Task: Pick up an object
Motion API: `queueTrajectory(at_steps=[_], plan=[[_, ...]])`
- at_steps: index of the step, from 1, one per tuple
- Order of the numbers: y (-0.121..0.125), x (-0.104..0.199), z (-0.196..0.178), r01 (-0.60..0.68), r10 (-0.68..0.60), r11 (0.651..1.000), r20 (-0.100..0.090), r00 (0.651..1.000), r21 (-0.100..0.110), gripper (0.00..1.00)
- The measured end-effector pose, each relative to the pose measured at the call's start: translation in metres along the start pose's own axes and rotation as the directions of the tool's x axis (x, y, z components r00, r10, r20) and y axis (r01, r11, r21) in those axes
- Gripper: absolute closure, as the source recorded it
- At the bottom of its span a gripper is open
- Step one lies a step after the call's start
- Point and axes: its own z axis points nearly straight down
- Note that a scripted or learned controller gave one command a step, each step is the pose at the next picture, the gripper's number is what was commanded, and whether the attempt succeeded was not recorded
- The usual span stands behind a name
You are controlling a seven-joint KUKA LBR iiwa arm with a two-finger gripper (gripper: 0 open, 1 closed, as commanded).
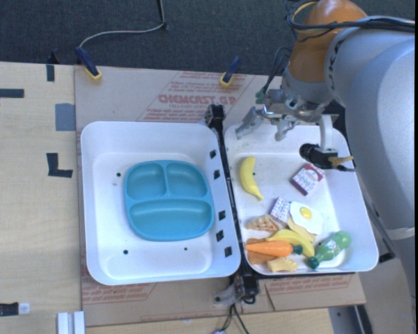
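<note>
Carrot [269, 248], front of right bin [348, 155]. Banana [249, 177]: mid-bin, lying alone; judged light, stiff, smooth plastic; best taken across its middle. Pincer [266, 125]: released, nothing between its fingers, hovering above bin's far edge.

There are two white bins: the left bin [97, 186] and the right bin [348, 207]. The left bin has one blue plate [169, 199] with three parts. The right bin has two bananas, one alone [249, 177] and one in the pile [296, 238]. It also has one carrot [269, 248], one fried egg [304, 214], one small red and white box [306, 179] and one green toy [331, 248]. Two yellow clamps [90, 69] [230, 75] sit at the back.
</note>
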Motion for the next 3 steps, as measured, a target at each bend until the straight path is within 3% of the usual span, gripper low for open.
queueTrajectory(at_steps=[1, 3], plan=[[-0.012, 0.029, 0.001, -0.001, 0.001, 1.000, 0.000, 1.000, 0.004, 0.00], [-0.023, 0.019, 0.001, -0.002, 0.002, 1.000, 0.001, 1.000, 0.004, 0.00]])
